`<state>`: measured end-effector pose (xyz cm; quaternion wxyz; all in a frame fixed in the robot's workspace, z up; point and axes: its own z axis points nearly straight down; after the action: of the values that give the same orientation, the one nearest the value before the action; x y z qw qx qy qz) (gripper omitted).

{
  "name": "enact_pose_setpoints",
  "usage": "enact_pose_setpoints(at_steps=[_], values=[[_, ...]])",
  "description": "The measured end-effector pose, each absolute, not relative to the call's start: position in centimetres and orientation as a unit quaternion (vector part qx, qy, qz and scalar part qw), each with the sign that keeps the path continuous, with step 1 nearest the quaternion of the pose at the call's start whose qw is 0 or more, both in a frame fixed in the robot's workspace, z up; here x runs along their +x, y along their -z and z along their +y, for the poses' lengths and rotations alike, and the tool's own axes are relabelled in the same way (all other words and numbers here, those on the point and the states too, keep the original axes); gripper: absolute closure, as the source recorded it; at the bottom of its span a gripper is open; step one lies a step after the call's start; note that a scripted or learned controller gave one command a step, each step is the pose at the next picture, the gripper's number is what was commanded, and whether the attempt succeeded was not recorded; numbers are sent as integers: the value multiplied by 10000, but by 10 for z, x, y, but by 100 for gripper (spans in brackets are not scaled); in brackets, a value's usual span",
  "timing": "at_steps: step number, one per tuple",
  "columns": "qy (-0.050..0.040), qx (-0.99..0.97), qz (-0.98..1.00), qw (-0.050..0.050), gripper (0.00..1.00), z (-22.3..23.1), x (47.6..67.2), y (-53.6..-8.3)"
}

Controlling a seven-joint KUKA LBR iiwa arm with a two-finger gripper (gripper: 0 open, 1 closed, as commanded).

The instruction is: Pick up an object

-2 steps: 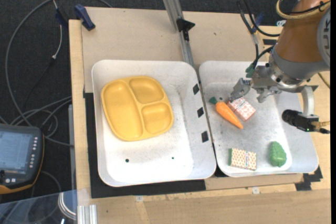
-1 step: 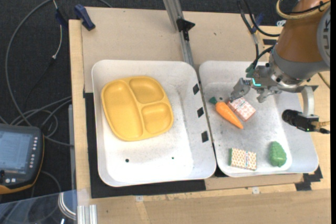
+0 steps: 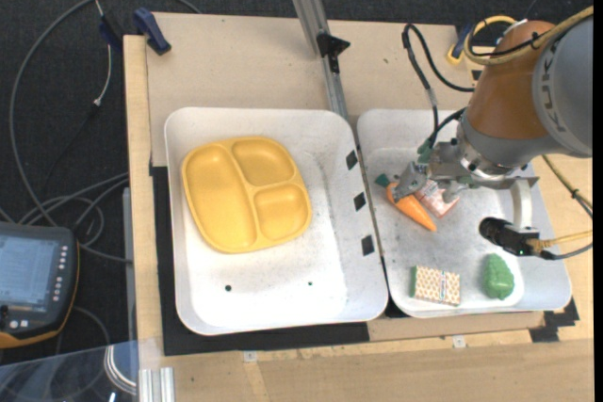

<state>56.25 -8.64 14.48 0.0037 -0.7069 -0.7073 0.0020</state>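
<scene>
So the wooden bench (image 3: 245, 61) is carrying two shallow white bins sitting side by side, edges pretty much touching. The left bin (image 3: 283, 297) is lying well off to the left of the gripper (image 3: 429, 184), while the right bin (image 3: 471, 249) is sitting directly under it. A blue clamp (image 3: 151, 28) is gripping the bench's far left corner, way away from the gripper. Black tape (image 3: 556, 320) is showing at the bench's near right corner.

Divided plate (image 3: 247, 194) in left bin (image 3: 188, 297), toward 10 o'clock. Right bin (image 3: 400, 301): carrot (image 3: 415, 208) at 9 o'clock under gripper (image 3: 426, 176); patterned block (image 3: 436, 285) at 6 o'clock; lumpy toy (image 3: 498, 278) beside it, 5 o'clock.
</scene>
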Motion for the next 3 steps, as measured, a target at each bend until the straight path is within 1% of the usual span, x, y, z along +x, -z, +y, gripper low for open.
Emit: enact_pose_setpoints(at_steps=[1,2,3], values=[[-5,-7070,-7072,11,0,-86,563,-95],[6,-7070,-7072,9,100,-85,563,-106],[22,-7063,-7079,-26,100,-84,571,-168]])
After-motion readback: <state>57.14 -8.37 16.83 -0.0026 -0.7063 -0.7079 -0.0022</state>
